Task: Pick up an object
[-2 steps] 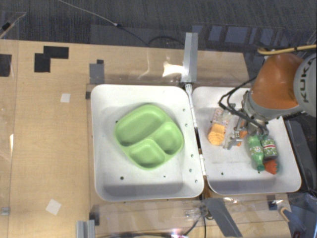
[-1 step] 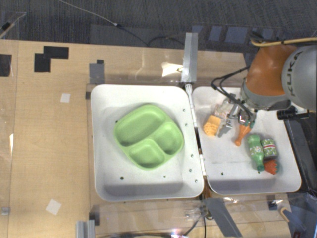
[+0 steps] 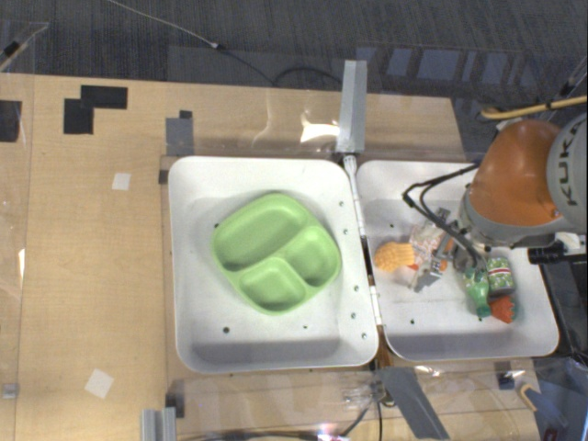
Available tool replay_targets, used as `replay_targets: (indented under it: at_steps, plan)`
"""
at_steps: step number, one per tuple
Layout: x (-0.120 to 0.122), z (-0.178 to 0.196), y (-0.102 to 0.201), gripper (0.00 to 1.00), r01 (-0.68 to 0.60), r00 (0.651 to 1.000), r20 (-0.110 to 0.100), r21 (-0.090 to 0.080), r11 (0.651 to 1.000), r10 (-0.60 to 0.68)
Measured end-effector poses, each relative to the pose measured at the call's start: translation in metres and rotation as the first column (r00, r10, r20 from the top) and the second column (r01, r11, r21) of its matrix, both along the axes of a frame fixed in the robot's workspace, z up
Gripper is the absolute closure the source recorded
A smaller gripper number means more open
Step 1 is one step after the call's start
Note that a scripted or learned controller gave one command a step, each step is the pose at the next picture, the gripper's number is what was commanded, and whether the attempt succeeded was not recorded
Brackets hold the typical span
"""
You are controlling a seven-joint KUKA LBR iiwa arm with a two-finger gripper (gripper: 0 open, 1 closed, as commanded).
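Orange, waffle-like object [image 3: 393, 256] lying in the right bin [image 3: 528, 343], near its left wall, apart from the green and red items [image 3: 489, 294] lower right. Just beside it, claw [image 3: 430, 269] low over the bin floor, amid clear wrapping. Best done by centring over the orange piece, descending straight, closing squarely across its narrow side, avoiding the wrapping. Cannot tell claw opening; nothing seen clamped between. Beyond, left bin [image 3: 193, 338] holding a green divided tray [image 3: 276, 251], both on the desk [image 3: 83, 274].

Arm [image 3: 524, 177] low — gripper [image 3: 430, 269] seemingly downward.
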State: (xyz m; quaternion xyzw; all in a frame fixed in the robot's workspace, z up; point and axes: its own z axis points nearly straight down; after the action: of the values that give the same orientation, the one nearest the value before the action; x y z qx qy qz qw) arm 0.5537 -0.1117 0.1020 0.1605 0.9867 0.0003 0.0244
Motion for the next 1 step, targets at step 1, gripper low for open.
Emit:
replay_targets:
  at_steps: [1]
  plan:
    - [0.0303, -0.0027, 0.0146, 0.0, 0.291, 0.957, -0.015, 0.012, 0.957, -0.291]
